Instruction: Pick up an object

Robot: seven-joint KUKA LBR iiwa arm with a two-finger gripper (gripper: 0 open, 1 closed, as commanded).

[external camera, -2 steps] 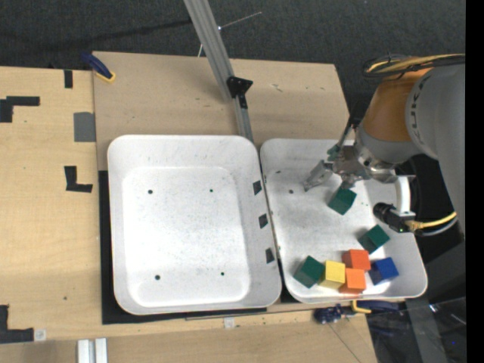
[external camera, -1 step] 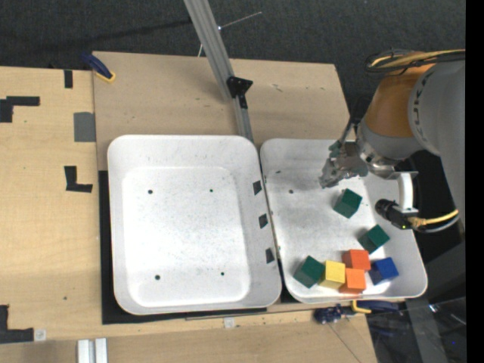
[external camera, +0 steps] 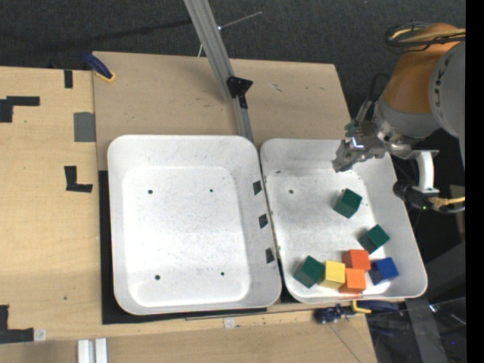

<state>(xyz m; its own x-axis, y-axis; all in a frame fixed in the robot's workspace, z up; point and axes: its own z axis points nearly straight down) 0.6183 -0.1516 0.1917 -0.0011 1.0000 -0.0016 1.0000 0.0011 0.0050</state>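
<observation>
The right white bin (external camera: 302,165) holds several small blocks. A green cube (external camera: 349,203) lies alone near the bin's middle right. Another green block (external camera: 373,238) sits lower right. At the near edge cluster a green block (external camera: 308,271), a yellow one (external camera: 334,272), two orange ones (external camera: 355,269) and a blue one (external camera: 385,269). My gripper (external camera: 346,159) hangs over the far right part of this bin, above and apart from the lone green cube. Nothing shows between its fingers.
The left white bin (external camera: 185,218) lies beside the right one. A slanted metal pole (external camera: 215,40) runs down to the gap between the bins. The arm's orange band (external camera: 412,74) is at the upper right. A blue clamp (external camera: 98,65) sits far left.
</observation>
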